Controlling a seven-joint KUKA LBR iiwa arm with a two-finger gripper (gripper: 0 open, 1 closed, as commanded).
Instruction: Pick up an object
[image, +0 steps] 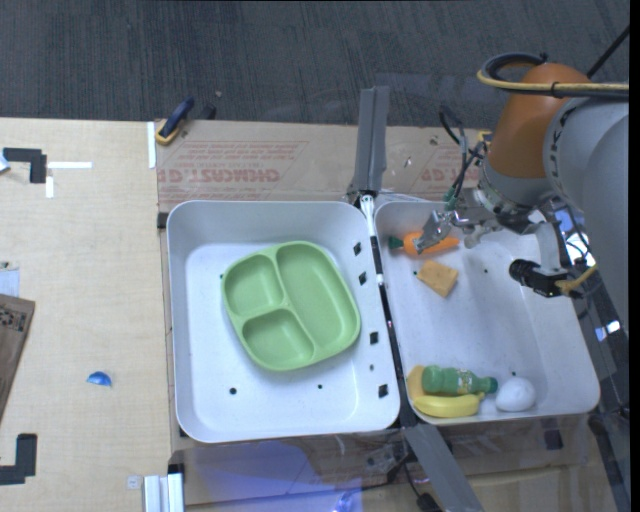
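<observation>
In the right bin (560, 350), an orange carrot-like toy (410, 242) lies at the far left corner. My gripper (437, 236) is down on top of it, and its metal tip covers the toy's middle. A tan block (438, 277) sits just in front of the gripper, apart from it. At the bin's near edge lie a green bottle (455, 381), a yellow banana (445, 404) beneath it, and a white rounded object (515, 395). The grey arm with its orange band (525, 120) comes in from the upper right.
The left bin (190, 330) holds a green divided plate (290, 303). A metal divider post (371, 140) stands between the bins at the back. A black cable clip (535, 275) hangs off the wrist over the right bin.
</observation>
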